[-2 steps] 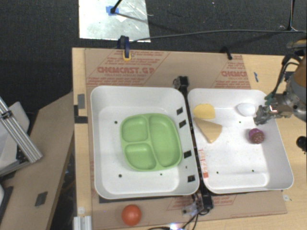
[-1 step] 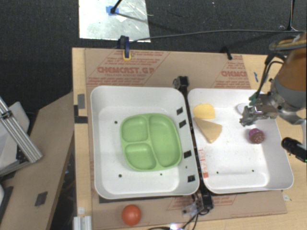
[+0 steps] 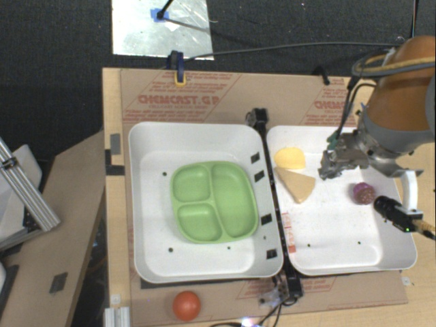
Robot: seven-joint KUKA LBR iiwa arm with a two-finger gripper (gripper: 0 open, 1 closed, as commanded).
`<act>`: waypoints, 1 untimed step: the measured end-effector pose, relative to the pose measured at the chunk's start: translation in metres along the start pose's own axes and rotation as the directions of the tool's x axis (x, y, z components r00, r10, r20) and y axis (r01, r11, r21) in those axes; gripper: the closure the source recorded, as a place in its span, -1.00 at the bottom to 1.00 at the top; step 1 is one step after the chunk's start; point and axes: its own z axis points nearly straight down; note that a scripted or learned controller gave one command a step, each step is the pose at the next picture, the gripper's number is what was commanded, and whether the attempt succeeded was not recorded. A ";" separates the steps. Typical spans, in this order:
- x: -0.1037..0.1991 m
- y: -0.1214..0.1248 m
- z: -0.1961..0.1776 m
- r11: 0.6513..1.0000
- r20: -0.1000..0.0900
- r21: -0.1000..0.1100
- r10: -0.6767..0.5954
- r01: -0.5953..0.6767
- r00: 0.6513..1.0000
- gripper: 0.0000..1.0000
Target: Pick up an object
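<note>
Tool (image 3: 330,166): hangs over the right bin (image 3: 340,257), in its upper middle part, just to the right of the two yellow pieces; it is dark and seen from above, so whether it is released or clenched cannot be told, and nothing is seen grasped in it.
Arm (image 3: 402,101): comes in from the counter's right edge, its orange band above the wrist.
Yellow round piece (image 3: 290,158): in the right bin near its upper left corner, close to the divider between the bins.
Yellow wedge (image 3: 297,183): just below the round piece, touching or nearly touching it; its right end lies near the tool.
Purple ball (image 3: 364,193): in the right bin toward its right side, apart from the tool.
Green tray (image 3: 213,201): three compartments, lying in the middle of the left bin (image 3: 150,182).
Orange-red ball (image 3: 186,305): on the counter (image 3: 204,90) outside the bins, by its front edge below the left bin.
</note>
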 end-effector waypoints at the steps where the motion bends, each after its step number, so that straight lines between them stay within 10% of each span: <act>1: 0.053 -0.003 0.018 1.000 0.000 0.001 0.002 -0.002 1.000 1.00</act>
